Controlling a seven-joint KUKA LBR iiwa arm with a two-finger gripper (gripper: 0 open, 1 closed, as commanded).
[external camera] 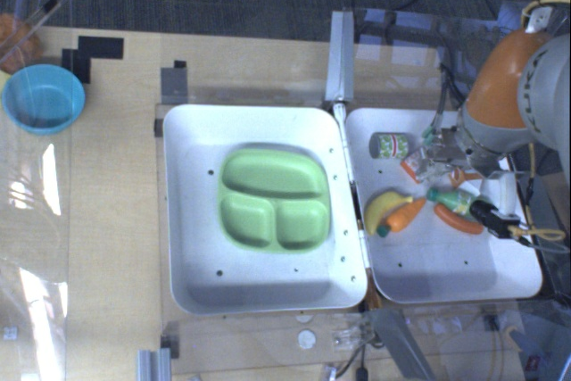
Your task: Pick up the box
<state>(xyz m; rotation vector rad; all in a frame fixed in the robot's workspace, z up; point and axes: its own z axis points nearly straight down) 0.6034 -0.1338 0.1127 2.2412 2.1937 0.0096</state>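
My gripper (434, 161) hangs low over the back of the right bin (464, 277), reaching in from the right below the arm's orange band. Just under and left of it, a small red-and-white object (412, 167) that may be the box peeks out, mostly hidden by the gripper. I cannot make out whether anything sits in the gripper.
The right bin also holds a green-and-white can (390, 144), a yellow banana (383, 206), a carrot (406, 216), a green bottle (451, 199) and another orange piece (460, 221). The left bin (192, 192) holds a green divided tray (274, 197). A blue bowl (44, 97) stands at far left.
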